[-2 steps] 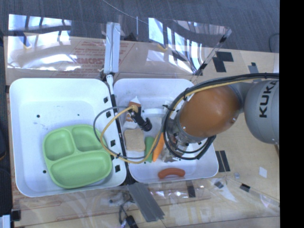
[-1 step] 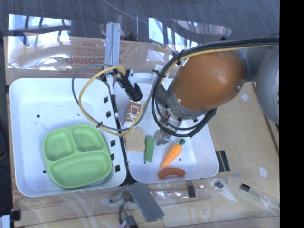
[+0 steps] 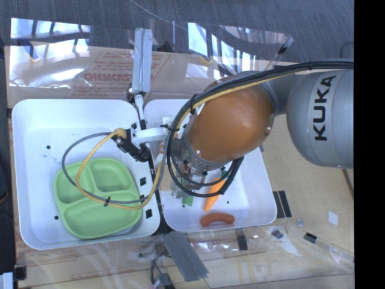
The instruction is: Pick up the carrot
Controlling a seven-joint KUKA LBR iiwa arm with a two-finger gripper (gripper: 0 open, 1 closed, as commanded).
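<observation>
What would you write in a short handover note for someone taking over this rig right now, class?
Gripper: low in the right bin, hidden under the wrist; open or shut cannot be told.
Carrot: in the right bin, just below the wrist, partly covered by it.
A reddish sausage-shaped piece lies nearer the bin's front edge.
Green divided plate sits in the left bin.
Done: arm is down over the carrot.
Left: confirm a grasp, then lift.

Two shallow white plastic bins [image 3: 36, 179] – smooth, slight sheen. Green divided plastic plate [image 3: 99, 200] in the left one, matt. Glossy orange band [image 3: 231, 125] on smooth grey arm shell [image 3: 319, 119]. Far side: crinkly clear plastic film [image 3: 54, 71] over brown cardboard – shiny.
</observation>
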